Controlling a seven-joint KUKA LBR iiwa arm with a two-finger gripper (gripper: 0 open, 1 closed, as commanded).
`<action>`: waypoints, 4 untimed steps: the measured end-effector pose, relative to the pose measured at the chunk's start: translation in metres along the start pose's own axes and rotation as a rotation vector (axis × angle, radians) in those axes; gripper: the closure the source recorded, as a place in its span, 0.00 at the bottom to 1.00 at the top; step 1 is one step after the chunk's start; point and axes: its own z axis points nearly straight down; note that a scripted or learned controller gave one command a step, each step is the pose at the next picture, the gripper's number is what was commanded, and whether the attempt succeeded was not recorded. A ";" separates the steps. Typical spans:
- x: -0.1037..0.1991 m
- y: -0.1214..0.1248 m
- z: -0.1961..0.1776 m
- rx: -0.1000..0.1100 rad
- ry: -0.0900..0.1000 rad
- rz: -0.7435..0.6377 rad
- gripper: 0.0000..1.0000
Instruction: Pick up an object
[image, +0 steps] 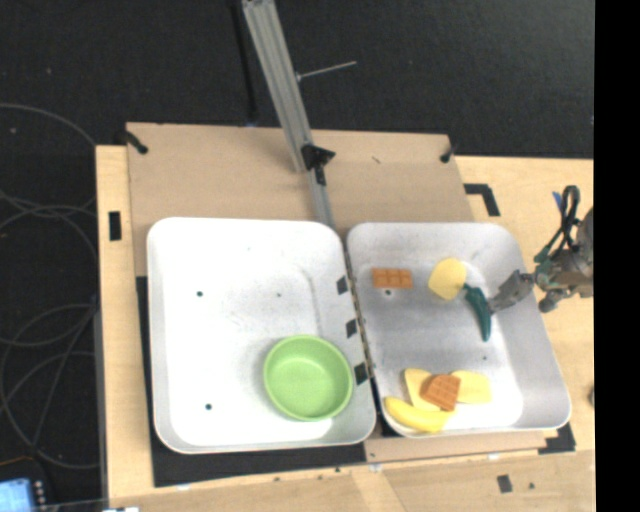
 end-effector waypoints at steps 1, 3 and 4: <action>0.000 0.000 0.000 0.000 0.000 0.000 0.00; 0.003 0.008 0.091 0.001 -0.004 0.005 0.00; 0.001 0.008 0.135 0.000 -0.005 0.006 0.00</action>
